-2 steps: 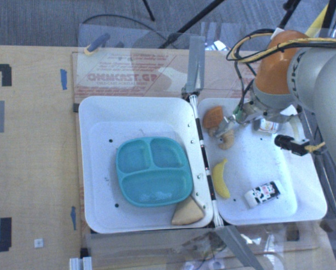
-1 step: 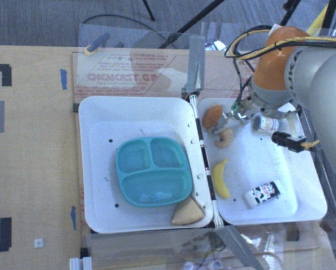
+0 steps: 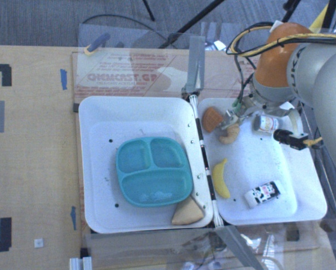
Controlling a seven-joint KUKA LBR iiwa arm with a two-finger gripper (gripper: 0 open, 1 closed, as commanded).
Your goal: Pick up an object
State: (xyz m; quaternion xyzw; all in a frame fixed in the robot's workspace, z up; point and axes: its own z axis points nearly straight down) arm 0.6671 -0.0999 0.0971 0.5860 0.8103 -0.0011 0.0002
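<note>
Nothing is lifted yet, as far as I can judge. The arm (image 3: 303, 66) reaches in from the right and its claw (image 3: 233, 118) sits low at the top-left corner of the right bin (image 3: 303, 204), right over a small tan lump (image 3: 230, 134) and just beside a round brown piece (image 3: 213, 118). From here I cannot tell whether the claw is spread or closed, or whether it has anything; the tip is too small and cluttered. So the grab looks like the step in hand, with the lift left to do.

Other candidates in the right bin: a banana (image 3: 220, 179) along the left wall and a black-and-white carton (image 3: 262, 193) lower down, both well apart from the claw. The left bin (image 3: 94, 151) has a teal divided plate (image 3: 154, 171) and a tan wedge (image 3: 187, 212) touching its lower edge.

Writing: red print on the clear sheet (image 3: 128, 75) behind the bins, something like "CHEMCAST", blurred. Carton markings are unreadable.
</note>
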